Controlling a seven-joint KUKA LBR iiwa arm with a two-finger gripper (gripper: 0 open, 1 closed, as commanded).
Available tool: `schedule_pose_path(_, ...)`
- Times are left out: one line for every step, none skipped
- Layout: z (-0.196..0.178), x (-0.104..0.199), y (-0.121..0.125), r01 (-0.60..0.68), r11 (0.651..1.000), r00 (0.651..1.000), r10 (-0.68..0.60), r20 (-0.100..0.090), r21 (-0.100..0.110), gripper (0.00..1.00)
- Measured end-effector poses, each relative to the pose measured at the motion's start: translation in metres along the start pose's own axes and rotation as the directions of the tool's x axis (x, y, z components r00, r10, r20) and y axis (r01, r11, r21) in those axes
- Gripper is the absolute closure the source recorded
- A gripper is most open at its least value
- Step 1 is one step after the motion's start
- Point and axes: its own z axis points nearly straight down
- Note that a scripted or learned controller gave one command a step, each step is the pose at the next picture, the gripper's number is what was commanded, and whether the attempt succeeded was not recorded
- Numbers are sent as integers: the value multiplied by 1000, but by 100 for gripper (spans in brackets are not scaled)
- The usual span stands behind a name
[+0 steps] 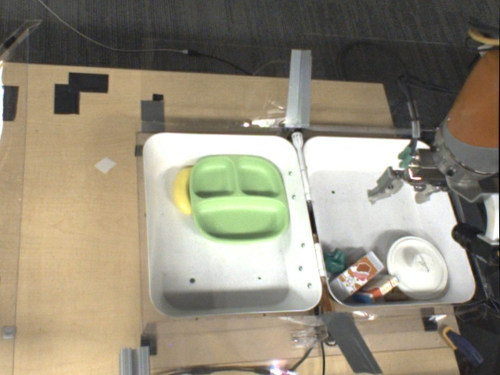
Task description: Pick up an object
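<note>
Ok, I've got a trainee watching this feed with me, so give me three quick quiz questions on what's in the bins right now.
1. True or false: the green tray lies in the left bin.
2. Which thing sits nearest the right bin's front right corner? A) white bowl B) yellow item C) green tray
3. Fill in: the gripper hangs over the ___ bin.

Key: 1 true; 2 A, the white bowl; 3 right.

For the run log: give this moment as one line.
end effector: above right bin, holding nothing visible | green tray: left bin | white bowl: right bin | pick: not yet
</note>
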Motion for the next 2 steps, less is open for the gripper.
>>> schedule_pose_path(89, 20, -17, 50, 999, 999, -50, 0, 1, 0)
schedule_pose_path(58, 33, -1, -105, 995, 995, 105, 0, 0, 0)
